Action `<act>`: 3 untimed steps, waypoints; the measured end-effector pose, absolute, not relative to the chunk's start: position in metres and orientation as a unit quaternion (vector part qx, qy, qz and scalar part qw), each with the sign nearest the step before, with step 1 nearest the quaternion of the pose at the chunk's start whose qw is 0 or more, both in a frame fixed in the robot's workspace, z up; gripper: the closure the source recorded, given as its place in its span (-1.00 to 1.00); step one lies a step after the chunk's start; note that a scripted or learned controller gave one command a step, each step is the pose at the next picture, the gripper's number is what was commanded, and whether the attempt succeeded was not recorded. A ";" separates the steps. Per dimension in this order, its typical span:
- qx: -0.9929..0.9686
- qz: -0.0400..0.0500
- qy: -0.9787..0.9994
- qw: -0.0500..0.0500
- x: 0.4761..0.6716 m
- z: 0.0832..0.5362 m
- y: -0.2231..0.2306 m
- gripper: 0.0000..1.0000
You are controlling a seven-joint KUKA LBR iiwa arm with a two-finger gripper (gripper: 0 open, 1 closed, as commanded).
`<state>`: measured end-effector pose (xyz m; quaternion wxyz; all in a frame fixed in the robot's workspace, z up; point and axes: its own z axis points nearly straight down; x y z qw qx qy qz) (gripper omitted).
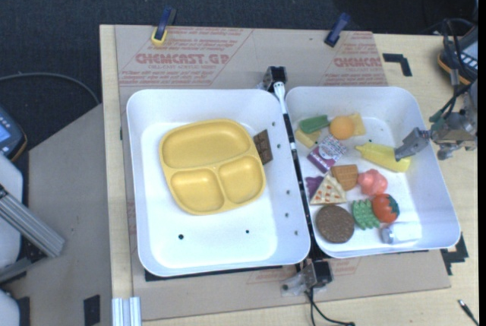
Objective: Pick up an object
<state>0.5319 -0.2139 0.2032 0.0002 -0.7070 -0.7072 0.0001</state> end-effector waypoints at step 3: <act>-0.707 0.000 -0.707 0.002 0.541 0.084 -0.211 -1.00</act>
